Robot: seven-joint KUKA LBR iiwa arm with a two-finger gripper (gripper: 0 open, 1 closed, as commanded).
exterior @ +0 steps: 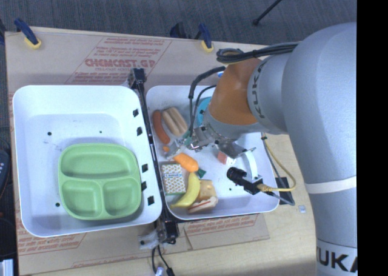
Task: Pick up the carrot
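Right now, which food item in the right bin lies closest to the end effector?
The carrot, the short orange piece just below the end effector; the banana and hot dog lie farther off.

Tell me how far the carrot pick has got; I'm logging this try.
Done: the arm has reached into the right bin, its pincer low, just above the carrot. In hand: nothing visibly; the carrot lies on the bin floor beside the banana. Left: closing on the carrot and lifting it.

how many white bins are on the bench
2. One white bin sits on the left and holds a green tray. The other sits right beside it on the right, under the arm, holding the carrot.
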